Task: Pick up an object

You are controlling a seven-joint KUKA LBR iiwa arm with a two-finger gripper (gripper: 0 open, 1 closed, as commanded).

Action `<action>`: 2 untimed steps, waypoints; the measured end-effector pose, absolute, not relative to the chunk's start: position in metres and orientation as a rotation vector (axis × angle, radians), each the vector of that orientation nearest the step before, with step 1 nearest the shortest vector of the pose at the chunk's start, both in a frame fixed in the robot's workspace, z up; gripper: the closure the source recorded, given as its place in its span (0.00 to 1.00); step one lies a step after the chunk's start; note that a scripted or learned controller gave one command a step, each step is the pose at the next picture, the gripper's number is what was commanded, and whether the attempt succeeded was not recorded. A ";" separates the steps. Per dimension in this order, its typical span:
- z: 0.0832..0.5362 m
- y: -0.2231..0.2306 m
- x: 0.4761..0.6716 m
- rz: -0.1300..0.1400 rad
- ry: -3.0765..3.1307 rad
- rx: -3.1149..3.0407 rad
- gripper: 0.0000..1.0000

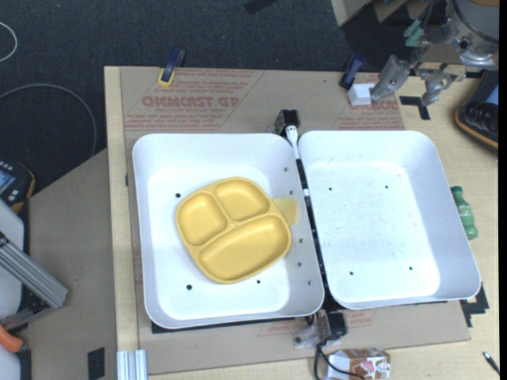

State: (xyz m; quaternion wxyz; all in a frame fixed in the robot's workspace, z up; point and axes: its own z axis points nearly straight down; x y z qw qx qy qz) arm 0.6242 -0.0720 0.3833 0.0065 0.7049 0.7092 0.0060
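- Bench (238, 93) carries two white bins side by side.
- Yellow divided tray (233, 229) lies mid-floor of the left bin (146, 212), nearer its right wall.
- Gripper (408, 81) hangs beyond the right bin (444, 212) far edge, fingers apart, holding nothing.
- Risk: the tray is broad and shallow (few graspable edges); fingers may slip off its rim.
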 end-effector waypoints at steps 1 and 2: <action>0.437 -0.008 0.576 0.013 2.227 2.209 0.00; 0.543 0.000 0.510 0.019 2.217 2.212 0.00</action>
